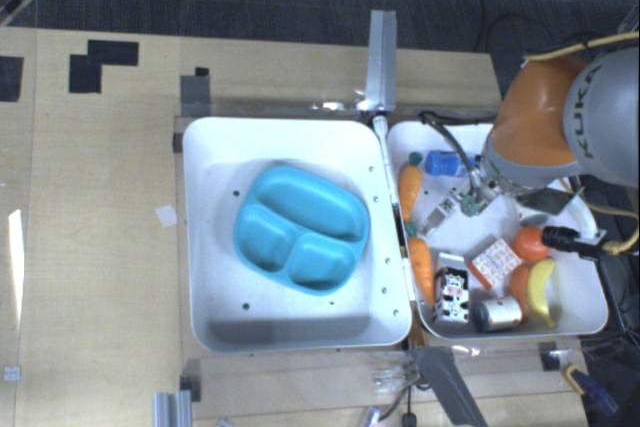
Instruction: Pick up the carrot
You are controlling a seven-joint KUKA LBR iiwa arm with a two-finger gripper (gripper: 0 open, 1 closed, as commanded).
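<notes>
Two orange carrots lie along the left wall of the right bin [600, 320]. The upper carrot [410, 188] points toward the back, and the lower carrot [422, 266] lies nearer the front. My gripper [448, 204] hangs low over the bin just right of the upper carrot, under the grey and orange wrist [540, 120]. It is apart from both carrots, and nothing shows in its grasp.
The right bin also holds a blue block [441, 163], a patterned cube [495, 263], a red-orange ball [530, 241], a yellow banana [541, 287], a silver can [497, 315] and a black-and-white box [453, 295]. A blue divided plate [300, 227] lies in the left bin [215, 315].
</notes>
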